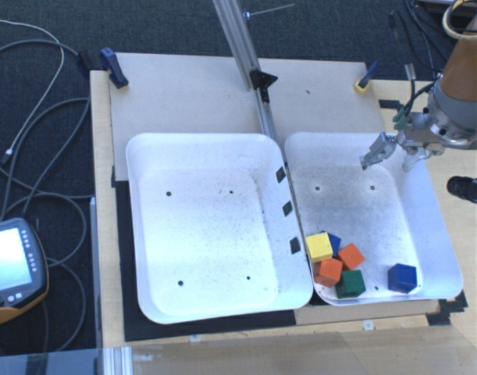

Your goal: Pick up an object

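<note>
Several small blocks lie in the near part of the right bin [425, 209]: a yellow block [318, 246], an orange block [350, 255], a second orange block [328, 271], a green block [350, 284], and a blue block [402, 277] set apart to the right. Another blue block peeks out behind the yellow one. My gripper [394, 154] hangs above the far right part of that bin, well away from the blocks. Its two fingers are spread and nothing sits between them.
The left bin [144, 209] lies beside the right one. A slanted metal pole [236, 37] crosses the bench's back edge. Blue clamp [113, 66] and yellow-blue clamp [366, 77] sit on the back corners. A handheld pendant [12, 268] lies on the floor at left.
</note>
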You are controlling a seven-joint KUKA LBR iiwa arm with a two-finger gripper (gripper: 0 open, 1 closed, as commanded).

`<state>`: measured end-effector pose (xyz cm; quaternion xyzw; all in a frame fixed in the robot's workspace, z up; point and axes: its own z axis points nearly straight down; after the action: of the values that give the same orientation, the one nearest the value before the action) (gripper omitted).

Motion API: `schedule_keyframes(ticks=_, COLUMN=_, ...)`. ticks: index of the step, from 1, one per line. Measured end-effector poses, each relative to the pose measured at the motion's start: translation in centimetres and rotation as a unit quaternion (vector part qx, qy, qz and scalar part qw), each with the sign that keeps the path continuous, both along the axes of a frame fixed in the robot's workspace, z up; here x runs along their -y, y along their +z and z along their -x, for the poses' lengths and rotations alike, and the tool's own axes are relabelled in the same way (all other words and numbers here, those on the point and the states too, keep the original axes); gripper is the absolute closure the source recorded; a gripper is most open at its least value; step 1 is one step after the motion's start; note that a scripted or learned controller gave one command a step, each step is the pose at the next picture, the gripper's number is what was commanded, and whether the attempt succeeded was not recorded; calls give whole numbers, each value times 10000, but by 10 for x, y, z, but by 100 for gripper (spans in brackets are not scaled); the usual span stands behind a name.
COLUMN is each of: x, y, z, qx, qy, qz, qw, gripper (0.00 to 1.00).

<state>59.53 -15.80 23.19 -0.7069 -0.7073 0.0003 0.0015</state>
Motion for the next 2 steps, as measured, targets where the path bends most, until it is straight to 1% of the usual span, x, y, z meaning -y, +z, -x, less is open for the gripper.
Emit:
schedule_keyframes(ticks=1, x=-42, y=-110, z=-57, qx=-16, qy=19, qz=-4, qw=10000, gripper=0)
schedule_keyframes(ticks=2, x=-23, y=-134, z=-48, qx=-15, qy=-10, qz=4, qw=10000, gripper=0)
